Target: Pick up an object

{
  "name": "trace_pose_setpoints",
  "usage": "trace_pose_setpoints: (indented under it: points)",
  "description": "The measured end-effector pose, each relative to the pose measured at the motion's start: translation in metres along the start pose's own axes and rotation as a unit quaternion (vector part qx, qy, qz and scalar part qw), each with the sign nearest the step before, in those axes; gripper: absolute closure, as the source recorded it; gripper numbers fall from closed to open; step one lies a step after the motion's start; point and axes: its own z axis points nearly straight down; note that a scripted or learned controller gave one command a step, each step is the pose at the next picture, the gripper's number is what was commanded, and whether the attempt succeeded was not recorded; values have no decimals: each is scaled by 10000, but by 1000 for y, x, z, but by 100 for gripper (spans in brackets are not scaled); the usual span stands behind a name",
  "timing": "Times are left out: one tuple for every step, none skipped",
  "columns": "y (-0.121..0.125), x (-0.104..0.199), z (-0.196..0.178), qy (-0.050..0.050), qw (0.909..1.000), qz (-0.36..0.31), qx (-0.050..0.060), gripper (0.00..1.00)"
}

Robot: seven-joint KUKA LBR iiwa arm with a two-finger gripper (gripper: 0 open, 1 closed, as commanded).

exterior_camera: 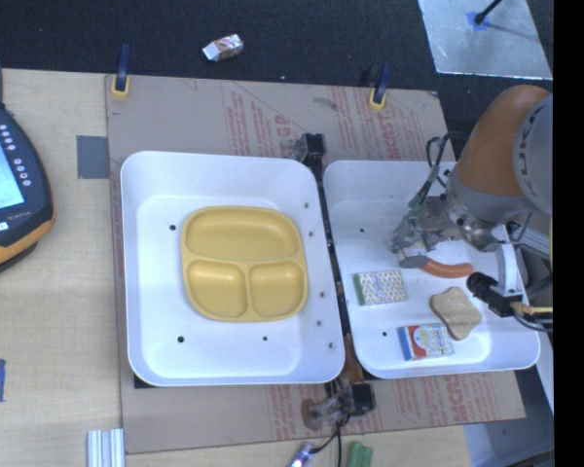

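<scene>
In the right bin (370, 193) lie an orange sausage-shaped piece (447, 269), a green-patterned flat packet (381, 286), a tan bread-like piece (456, 311) and a small blue, red and white card (426, 341). My gripper (410, 242) hangs low over the bin, its tip just left of the orange piece and above the green packet. No object shows between its fingers. The arm's orange band (496, 144) and grey wrist (477, 212) cover the bin's upper right part.
The left bin (146, 261) holds a yellow three-compartment tray (243, 262). A teach pendant (5, 188) lies on the bench at the far left. Clamps (378, 88) hold the cardboard sheet at the back. A crumpled wrapper (223, 48) lies on the dark floor beyond.
</scene>
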Motion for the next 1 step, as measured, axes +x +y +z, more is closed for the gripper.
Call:
trace_pose_setpoints:
  points:
    - [8, 121, -90, 13, 10000, 15, -10, 100]
